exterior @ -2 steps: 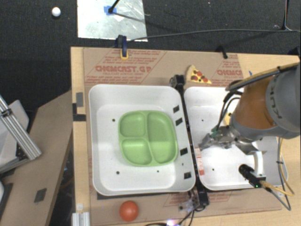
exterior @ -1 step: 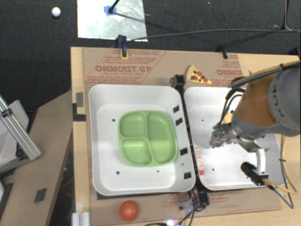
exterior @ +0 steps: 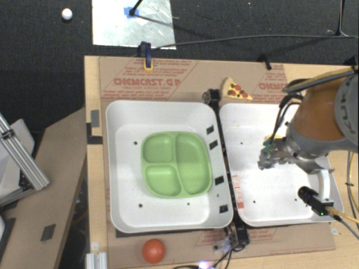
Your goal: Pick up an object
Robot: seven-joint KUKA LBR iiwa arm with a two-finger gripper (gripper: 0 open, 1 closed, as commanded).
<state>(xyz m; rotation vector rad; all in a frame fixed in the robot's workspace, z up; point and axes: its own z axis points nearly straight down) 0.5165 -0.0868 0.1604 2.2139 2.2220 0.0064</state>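
A green divided plate (exterior: 175, 164) lies in the middle of the left white bin (exterior: 120, 206). My gripper (exterior: 269, 157) hangs low over the middle of the right white bin (exterior: 247, 206), under the grey arm with its orange band (exterior: 317, 114). Its tips are dark and too small for me to make out anything between them. A toy pizza slice (exterior: 236, 89) lies on the board just beyond the bins' far edge. A red-orange ball (exterior: 153, 250) sits on the board in front of the left bin.
The bins stand on a brown paper-covered board (exterior: 168, 77). A black divider with clips (exterior: 220, 156) runs between them. A metal sheet (exterior: 132, 14) and a small white ball (exterior: 67, 14) lie at the back. An aluminium rail (exterior: 19, 153) stands at the left.
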